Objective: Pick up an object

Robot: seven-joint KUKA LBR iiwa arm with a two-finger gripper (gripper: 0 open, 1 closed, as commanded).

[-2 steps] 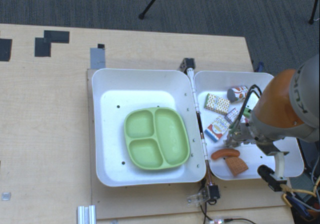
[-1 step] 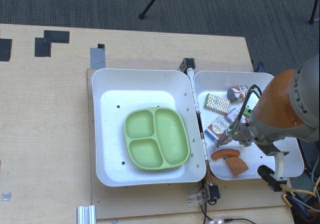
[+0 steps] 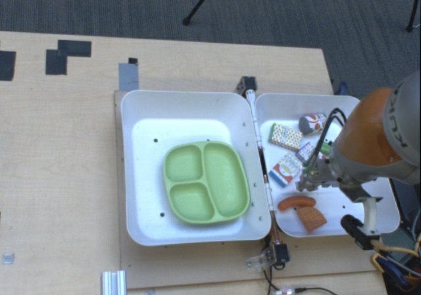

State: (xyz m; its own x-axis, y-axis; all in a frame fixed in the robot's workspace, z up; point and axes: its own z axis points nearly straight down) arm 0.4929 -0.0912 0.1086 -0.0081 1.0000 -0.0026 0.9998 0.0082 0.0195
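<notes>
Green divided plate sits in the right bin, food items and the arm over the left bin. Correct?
Not quite: the bins are swapped. The camera view shows the green divided plate in the left bin, while the sausage, the small packets and the arm are at the right bin.

bright, even light; slight softness
</notes>
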